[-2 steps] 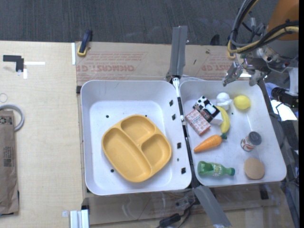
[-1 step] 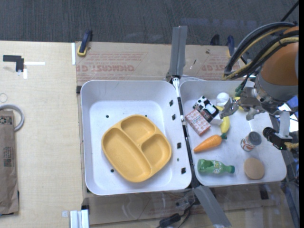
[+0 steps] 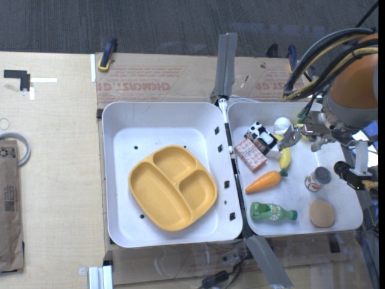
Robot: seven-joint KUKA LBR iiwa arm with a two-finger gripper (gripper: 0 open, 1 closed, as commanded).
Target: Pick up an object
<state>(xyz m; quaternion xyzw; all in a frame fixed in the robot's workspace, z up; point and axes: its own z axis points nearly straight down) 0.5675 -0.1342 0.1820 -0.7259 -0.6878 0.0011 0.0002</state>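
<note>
A: "Banana (image 3: 285,158), then? It lies in the right bin (image 3: 337,226), upper middle of that bin, just below the white ball (image 3: 281,124) and right of the black-and-white toy (image 3: 262,135)."

B: "It looks the likeliest target, though the task names no one thing. The gripper (image 3: 293,137) hangs at the upper part of the right bin, just above the banana and beside the toy. The arm (image 3: 355,86) comes in from the right edge of the frame."

A: "Does the gripper grasp anything?"

B: "Nothing shows between its tips. Whether they stand wide or narrow he cannot tell; the metal parts blur together there."

A: "So which step is this?"

B: "By his reading, the approach: the tool is over the cluster and nothing is lifted. The carrot (image 3: 263,182), the pink box (image 3: 250,154), the green bottle (image 3: 272,212), the can (image 3: 316,179) and the tan disc (image 3: 322,213) all lie on the bin floor, apart from the tool."

A: "And next?"

B: "The next move calls for a descent straight onto one thing, with the tips either side of it. The banana, ball and toy crowd close, so a tip could land on a neighbour and push it away. The yellow plate (image 3: 173,187) in the left bin (image 3: 120,161) is well apart from the tool and seems no part of this try."
</note>
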